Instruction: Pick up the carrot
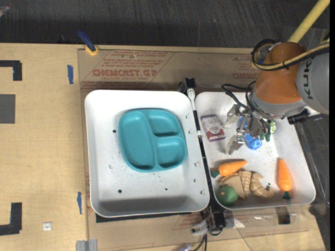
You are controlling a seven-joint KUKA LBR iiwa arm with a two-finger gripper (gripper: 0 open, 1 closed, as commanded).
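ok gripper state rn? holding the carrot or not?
Gripper: over the right bin, up-right of the nearer carrot. No carrot between its fingers; open or closed cannot be told.

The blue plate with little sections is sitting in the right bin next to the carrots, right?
Not quite. The camera view shows the blue plate in the left bin, by itself. The carrots lie in the right bin.
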